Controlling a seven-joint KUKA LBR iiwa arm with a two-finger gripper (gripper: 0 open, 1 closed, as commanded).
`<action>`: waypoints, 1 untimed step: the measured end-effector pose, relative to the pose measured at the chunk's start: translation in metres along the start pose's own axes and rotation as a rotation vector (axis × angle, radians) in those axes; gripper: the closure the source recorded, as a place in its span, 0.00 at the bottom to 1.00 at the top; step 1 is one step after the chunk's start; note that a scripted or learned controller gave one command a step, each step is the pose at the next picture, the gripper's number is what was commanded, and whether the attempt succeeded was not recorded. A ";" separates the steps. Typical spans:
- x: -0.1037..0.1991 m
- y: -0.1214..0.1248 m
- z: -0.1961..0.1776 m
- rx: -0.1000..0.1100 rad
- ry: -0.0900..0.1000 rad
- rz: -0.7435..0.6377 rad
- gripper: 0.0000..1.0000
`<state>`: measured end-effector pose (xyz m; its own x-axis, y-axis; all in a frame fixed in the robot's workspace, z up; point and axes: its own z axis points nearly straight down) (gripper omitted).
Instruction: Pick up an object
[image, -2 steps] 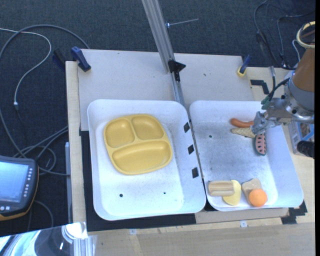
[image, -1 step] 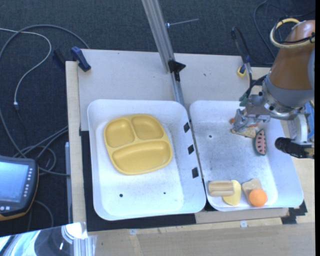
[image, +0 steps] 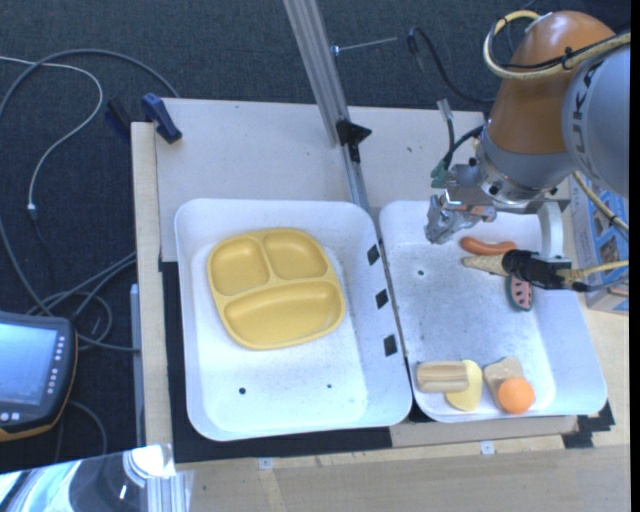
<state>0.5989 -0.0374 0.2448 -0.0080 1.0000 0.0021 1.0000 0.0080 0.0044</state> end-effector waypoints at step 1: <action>0.051 0.024 -0.007 0.000 0.000 0.001 1.00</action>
<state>0.6221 0.0139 0.2524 -0.0072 1.0000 0.0019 1.0000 0.0072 0.0039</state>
